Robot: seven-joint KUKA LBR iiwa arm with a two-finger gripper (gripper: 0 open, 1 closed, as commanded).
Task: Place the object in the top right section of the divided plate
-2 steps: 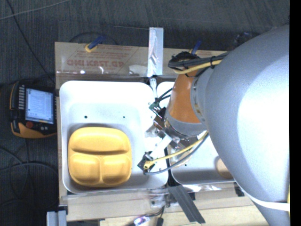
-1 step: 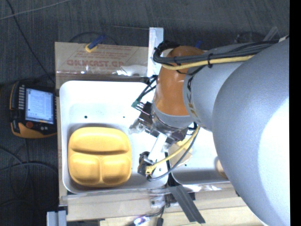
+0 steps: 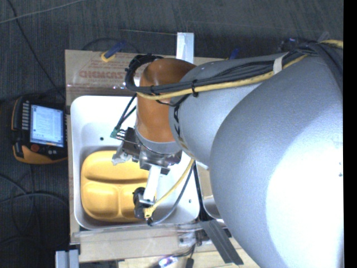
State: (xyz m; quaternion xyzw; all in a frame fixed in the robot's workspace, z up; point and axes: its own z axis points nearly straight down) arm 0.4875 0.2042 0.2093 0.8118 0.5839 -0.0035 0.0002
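Grey arm [image 3: 268,149] nearest lens, bulking across right. Wrist below orange band [image 3: 159,99] points down into left bin [image 3: 92,113]. The gripper [image 3: 146,159] hangs over plate [image 3: 103,191], likely because target section lies beneath it. Claw apart or together: cannot tell, wrist hides it. Whereabouts of object unclear, probably under wrist too. Plate: glossy yellow, rounded, raised dividers, at bin's lower left in view.

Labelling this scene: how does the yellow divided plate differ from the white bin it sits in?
The glossy yellow divided plate is smaller and lies inside the shallow white plastic bin, at its lower end in the view. The plate has raised ridges splitting it into sections; the bin's bare floor is undivided. Both have rounded corners and are partly hidden by the grey robot arm.
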